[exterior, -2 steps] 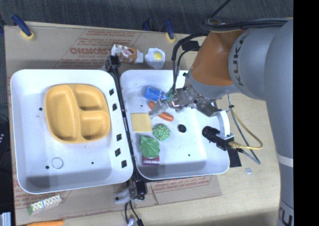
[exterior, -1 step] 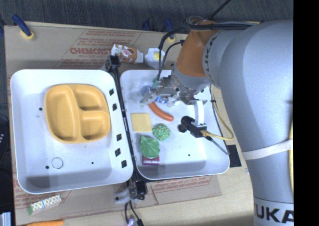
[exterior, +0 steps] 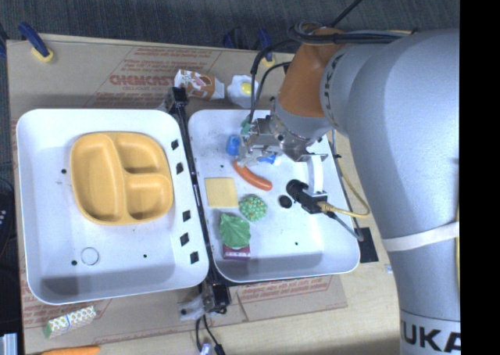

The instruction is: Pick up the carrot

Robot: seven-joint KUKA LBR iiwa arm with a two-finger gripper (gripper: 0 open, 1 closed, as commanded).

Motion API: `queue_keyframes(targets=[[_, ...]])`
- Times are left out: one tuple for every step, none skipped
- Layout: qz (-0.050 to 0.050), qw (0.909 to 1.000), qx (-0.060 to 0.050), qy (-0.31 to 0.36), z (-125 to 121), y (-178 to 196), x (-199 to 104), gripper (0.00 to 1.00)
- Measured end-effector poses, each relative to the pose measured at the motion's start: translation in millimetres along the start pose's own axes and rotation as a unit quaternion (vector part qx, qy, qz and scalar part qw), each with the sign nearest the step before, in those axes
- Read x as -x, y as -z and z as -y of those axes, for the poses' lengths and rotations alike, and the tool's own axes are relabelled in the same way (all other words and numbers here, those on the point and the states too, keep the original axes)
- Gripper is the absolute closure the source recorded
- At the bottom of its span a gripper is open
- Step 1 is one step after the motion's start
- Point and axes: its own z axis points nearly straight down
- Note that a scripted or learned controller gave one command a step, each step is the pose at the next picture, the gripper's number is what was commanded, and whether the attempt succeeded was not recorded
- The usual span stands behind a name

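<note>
The carrot (exterior: 251, 175), a short orange stick, lies slantwise on the floor of the right bin (exterior: 312, 256), near its middle. My gripper (exterior: 256, 145) hangs just above and behind the carrot's upper end, pointing down into the bin. A blue object (exterior: 233, 145) sits right at the gripper's left side. Nothing can be seen held between the fingers, and the wrist hides them.
Close around the carrot in the right bin lie a yellow square (exterior: 220, 191), a green ball (exterior: 252, 207) and a green leafy piece on a dark red block (exterior: 235, 234). The left bin (exterior: 47, 267) holds a yellow divided plate (exterior: 121, 176). Small items sit behind the bins.
</note>
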Motion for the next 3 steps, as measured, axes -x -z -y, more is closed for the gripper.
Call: queue_keyframes(targets=[[-0.001, 0.9937, 0.002, -0.112, 56.3, 152.3, 5.2, 1.0], [-0.001, 0.9863, 0.002, -0.165, 41.6, 216.1, -34.6, 1.0], [0.0, 0.9908, 0.0, -0.135, 74.4, 151.4, -52.2, 1.0]])
